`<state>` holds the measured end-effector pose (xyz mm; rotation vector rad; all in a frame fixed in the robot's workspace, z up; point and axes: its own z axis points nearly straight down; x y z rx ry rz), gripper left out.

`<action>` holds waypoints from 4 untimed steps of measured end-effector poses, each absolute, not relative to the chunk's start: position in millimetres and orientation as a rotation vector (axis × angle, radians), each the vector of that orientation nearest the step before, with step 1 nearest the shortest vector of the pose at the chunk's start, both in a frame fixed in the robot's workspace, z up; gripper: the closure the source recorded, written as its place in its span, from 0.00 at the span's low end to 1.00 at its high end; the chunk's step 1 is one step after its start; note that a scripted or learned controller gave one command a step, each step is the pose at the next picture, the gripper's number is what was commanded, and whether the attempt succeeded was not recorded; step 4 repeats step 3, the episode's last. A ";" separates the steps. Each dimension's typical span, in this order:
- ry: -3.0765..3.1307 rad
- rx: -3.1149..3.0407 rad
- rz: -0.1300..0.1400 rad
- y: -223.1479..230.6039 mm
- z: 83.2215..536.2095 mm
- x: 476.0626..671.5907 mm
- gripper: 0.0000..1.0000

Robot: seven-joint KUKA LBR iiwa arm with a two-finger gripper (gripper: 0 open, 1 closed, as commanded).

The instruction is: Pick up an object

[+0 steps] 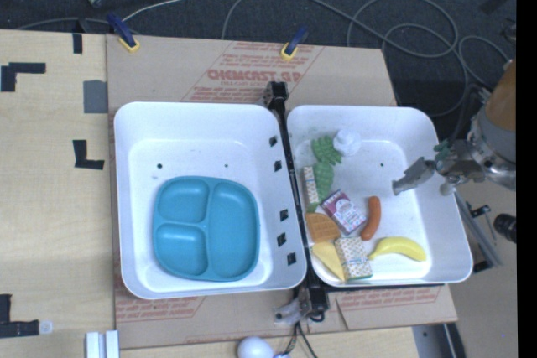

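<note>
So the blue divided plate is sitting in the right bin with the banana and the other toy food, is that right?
Not quite. The camera view shows the blue divided plate alone in the left bin. The banana and the other toy food lie in the right bin, near the gripper.

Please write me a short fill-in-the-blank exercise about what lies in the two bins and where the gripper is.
1. The blue divided plate lies in the ____ bin.
2. The yellow banana lies in the ____ bin, near its front corner.
3. The gripper hangs over the ____ bin.
4. Just left of the red sausage lies a small ____ packet.

Missing words: left; right; right; purple
</note>
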<state>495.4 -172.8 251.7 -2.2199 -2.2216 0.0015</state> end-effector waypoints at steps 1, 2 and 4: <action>-2.226 -2.227 -0.009 -153.7 97.6 521.5 0.00; -2.226 -2.222 -0.010 -152.4 107.3 521.7 1.00; -2.223 -2.217 0.000 -38.4 208.9 534.2 1.00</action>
